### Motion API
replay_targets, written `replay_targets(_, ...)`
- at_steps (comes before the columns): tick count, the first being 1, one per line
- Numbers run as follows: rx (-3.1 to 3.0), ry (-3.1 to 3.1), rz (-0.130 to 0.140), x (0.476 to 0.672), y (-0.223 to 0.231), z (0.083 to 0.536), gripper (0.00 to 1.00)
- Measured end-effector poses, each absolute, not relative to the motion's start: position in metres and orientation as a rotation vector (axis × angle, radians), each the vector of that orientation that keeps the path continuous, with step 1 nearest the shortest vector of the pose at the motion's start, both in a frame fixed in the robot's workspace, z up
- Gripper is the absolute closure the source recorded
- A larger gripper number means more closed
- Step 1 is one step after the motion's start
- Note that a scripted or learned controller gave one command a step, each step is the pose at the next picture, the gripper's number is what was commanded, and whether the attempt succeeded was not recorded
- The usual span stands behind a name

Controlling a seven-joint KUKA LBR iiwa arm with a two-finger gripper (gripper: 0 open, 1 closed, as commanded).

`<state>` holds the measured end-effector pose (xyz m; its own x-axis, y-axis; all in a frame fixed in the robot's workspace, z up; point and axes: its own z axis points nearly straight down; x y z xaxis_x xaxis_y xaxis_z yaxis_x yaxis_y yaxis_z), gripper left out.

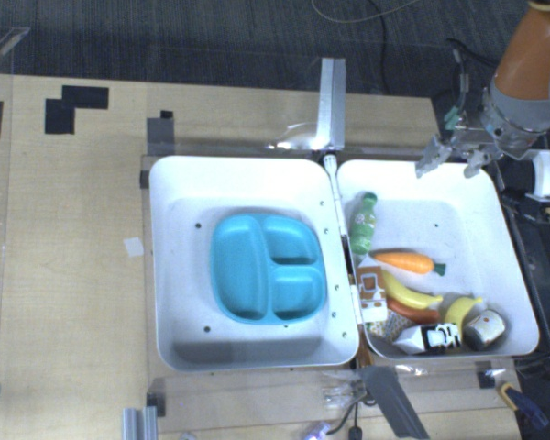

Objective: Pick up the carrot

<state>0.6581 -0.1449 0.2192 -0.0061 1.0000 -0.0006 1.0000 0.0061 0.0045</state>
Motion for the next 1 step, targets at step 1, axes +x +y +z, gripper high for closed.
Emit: replay_targets(1, 1.962, 2.449, 0.004, 0.5748, -0.1252, 0.1970, 0.00)
